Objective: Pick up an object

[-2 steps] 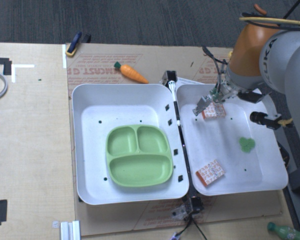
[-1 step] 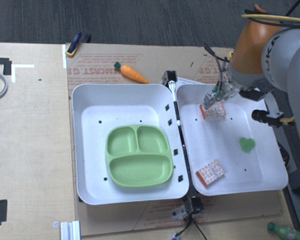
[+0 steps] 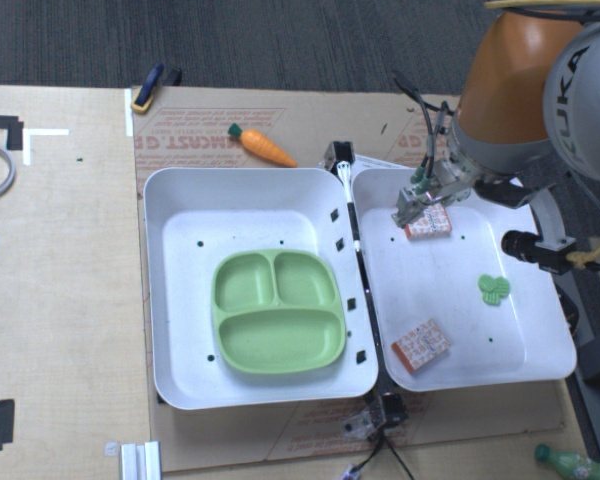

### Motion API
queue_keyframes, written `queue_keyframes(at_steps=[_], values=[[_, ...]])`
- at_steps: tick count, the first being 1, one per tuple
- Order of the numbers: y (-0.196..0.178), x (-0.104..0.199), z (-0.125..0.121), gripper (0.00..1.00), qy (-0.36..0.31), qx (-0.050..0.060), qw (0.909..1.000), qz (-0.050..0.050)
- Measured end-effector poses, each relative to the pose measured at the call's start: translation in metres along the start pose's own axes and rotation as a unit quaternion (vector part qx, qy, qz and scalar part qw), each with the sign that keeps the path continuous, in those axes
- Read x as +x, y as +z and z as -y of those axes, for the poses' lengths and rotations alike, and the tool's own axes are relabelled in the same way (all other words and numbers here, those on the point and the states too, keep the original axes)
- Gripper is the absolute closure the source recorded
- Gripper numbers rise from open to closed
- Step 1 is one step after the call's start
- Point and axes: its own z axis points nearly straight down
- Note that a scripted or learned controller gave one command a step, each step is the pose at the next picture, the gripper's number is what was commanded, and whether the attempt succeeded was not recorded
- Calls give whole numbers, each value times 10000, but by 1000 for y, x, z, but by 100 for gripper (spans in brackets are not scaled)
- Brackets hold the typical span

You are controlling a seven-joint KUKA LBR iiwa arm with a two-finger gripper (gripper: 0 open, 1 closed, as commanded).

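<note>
I count two white bins side by side: the left bin (image 3: 170,268) and the right bin (image 3: 540,353). The left bin holds one green divided plate (image 3: 278,311) with three compartments. The right bin holds three items: one red-and-white packet (image 3: 421,345) at lower centre, one small green object (image 3: 494,290) toward the right, and a second red-and-white packet (image 3: 429,223) at the upper left. The gripper (image 3: 418,200) sits directly over that second packet, touching or just above it; I cannot tell its finger state. One toy carrot (image 3: 264,146) lies on the bench above the left bin.
</note>
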Motion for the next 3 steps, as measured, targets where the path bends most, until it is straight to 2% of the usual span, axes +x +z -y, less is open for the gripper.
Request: queue_keyframes(at_steps=[1,2,3], values=[[0,0,0,0,1,0,10000,0],[50,-54,-2,0,-1971,-1,9804,0],[123,-87,-25,0,-541,-6,9985,3]])
